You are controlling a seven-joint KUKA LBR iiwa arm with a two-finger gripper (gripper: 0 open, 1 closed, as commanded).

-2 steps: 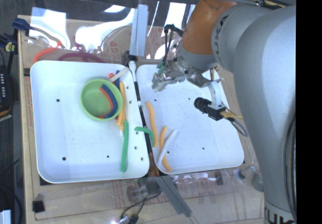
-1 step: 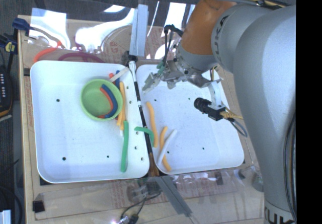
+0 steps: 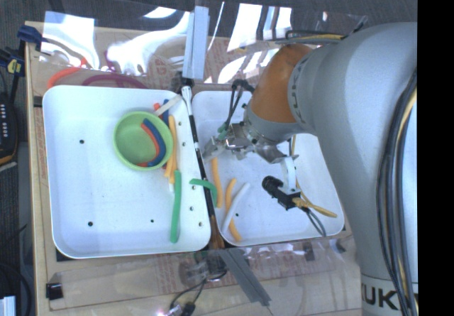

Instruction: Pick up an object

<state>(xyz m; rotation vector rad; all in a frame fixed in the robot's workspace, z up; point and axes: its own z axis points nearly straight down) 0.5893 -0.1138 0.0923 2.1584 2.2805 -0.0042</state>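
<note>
Grey arm's gripper [image 3: 228,141] low over right white plastic bin's [image 3: 323,165] left edge.
Finger state: cannot tell; thin orange sticks [image 3: 228,194] lie just below, likely targets.

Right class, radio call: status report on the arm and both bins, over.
Gripper low over right bin, near the divider; jaws' state unclear. Nothing seen held. Orange sticks lie just below it. Green bowl sits in left bin.

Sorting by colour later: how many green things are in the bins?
3: a bowl in the left bin, a long stick by that bin's right wall, and a short piece across the divider. The arm may hide more.
</note>
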